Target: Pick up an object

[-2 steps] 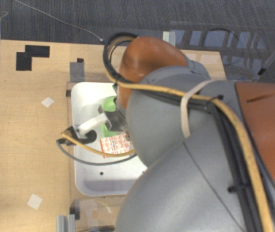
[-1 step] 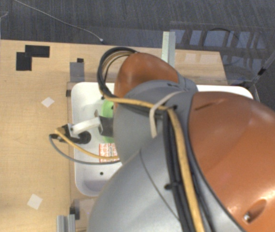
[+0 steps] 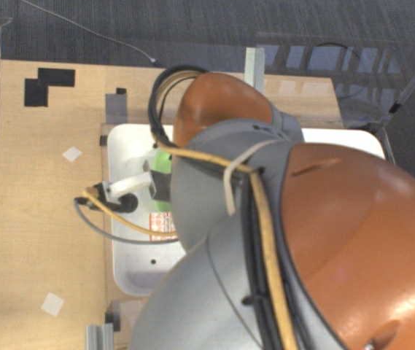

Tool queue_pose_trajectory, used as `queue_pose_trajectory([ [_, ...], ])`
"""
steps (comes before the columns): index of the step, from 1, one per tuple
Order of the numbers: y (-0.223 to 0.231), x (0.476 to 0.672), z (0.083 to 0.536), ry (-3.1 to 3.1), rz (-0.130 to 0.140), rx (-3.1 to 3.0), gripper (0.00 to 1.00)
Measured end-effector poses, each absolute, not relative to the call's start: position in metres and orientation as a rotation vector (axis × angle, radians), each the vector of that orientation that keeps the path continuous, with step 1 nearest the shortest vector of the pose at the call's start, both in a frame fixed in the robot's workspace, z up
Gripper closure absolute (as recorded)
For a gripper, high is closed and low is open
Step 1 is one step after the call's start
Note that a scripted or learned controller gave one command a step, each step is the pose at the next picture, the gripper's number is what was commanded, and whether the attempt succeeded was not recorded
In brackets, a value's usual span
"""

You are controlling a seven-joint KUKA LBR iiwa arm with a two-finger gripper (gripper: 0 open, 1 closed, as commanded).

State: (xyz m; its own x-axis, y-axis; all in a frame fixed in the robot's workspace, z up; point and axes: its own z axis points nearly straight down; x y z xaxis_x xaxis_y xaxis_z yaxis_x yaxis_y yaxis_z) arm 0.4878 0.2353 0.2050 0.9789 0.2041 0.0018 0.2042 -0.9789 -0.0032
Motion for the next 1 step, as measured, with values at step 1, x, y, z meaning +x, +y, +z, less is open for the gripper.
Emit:
queue_pose_trajectory([
  [1, 0.2349, 0.4873, 0.2595, -0.995, -0.004, -2.979, 1.00],
])
